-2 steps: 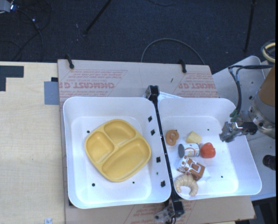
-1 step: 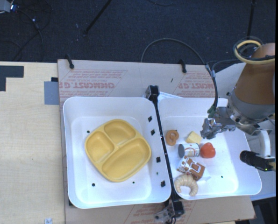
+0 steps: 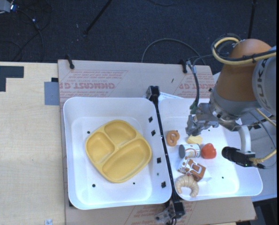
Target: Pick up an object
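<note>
My gripper (image 3: 193, 128) hangs low over the back left part of the right bin (image 3: 233, 186). Just below its tip lies a small pale yellow piece (image 3: 194, 139), and whether the two touch I cannot tell. A small brown pretzel-like ring (image 3: 172, 137) lies to the left of it. In front of the gripper are a small white can (image 3: 190, 150) on its side and a red rounded thing (image 3: 208, 151). Nearer the front lie a brown and white patterned box (image 3: 192, 168) and a tan croissant (image 3: 187, 184).
The left bin (image 3: 78, 121) holds a yellow divided plate (image 3: 118, 150). A black divider (image 3: 160, 144) runs between the two bins. The grey and orange arm (image 3: 242, 78) covers the back right of the right bin. Bare bin floor shows at the front right.
</note>
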`<move>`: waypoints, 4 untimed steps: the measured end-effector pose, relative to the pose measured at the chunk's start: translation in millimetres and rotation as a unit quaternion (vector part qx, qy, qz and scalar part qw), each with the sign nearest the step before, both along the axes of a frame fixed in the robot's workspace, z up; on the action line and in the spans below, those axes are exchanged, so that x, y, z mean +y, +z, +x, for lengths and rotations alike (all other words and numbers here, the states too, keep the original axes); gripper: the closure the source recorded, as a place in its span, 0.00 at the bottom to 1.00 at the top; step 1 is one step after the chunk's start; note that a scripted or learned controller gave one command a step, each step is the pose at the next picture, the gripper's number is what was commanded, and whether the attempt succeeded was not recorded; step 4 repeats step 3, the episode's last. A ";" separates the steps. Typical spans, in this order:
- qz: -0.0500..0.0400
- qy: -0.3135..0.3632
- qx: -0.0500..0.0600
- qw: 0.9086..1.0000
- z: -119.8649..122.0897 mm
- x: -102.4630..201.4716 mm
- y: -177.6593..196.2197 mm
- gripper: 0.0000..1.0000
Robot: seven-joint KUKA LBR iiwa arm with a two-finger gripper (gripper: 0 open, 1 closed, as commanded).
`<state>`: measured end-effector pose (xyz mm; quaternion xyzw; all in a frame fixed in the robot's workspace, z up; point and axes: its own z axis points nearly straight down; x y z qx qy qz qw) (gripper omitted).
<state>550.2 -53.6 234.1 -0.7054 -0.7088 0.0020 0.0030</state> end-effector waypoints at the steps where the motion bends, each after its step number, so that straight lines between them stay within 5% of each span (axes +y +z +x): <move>1: 0.000 0.000 0.001 1.000 0.8 47.9 -11.1 1.00; 3: -0.001 0.000 0.000 1.000 31.1 159.7 -20.0 1.00; 4: -0.001 0.000 0.000 1.000 31.1 159.7 -20.0 1.00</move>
